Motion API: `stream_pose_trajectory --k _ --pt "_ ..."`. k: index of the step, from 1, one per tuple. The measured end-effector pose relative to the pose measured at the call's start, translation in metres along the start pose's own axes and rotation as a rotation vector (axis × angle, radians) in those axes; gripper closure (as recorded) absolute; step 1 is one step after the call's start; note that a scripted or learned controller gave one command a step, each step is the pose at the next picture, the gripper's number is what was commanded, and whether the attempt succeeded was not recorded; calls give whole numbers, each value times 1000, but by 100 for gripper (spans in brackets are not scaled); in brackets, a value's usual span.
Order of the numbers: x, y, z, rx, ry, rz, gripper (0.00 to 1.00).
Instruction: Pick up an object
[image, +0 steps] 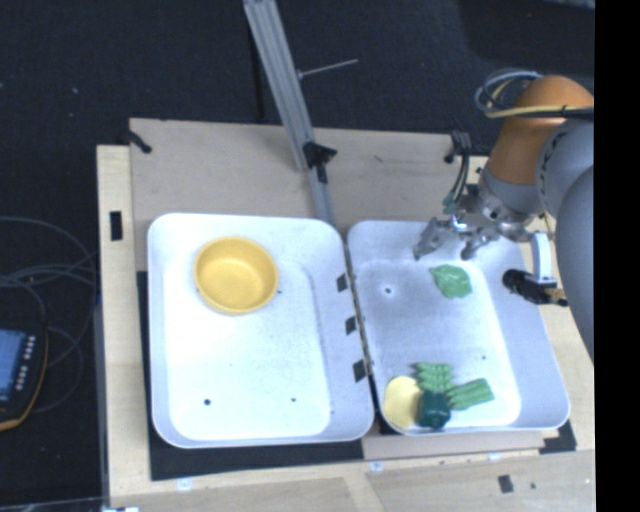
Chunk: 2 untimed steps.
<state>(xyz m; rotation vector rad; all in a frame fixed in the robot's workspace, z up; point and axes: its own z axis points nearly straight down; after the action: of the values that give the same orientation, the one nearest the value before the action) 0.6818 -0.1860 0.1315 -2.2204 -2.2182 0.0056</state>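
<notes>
Your pincer (452, 240) hangs spread and unladen just above the small green block (451, 281); it looks light and soft, so grip its sides.

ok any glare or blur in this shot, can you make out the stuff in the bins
Camera view: even, soft light and slightly soft focus. The white bins look bright and a little washed out, without harsh glare. The yellow bowl and green piece read clearly; the gripper above it is small and fuzzy.

The grey arm (560, 180) reaches in from the right, orange band uppermost, its gripper (451, 243) pointing down with jaws spread.
</notes>
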Motion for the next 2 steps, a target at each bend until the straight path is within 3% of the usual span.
stream_pose_trajectory --k 1,2 --pt "-1 0 32 -3 -1 -1 0" --pt "-1 1 19 -7 -2 -1 100"
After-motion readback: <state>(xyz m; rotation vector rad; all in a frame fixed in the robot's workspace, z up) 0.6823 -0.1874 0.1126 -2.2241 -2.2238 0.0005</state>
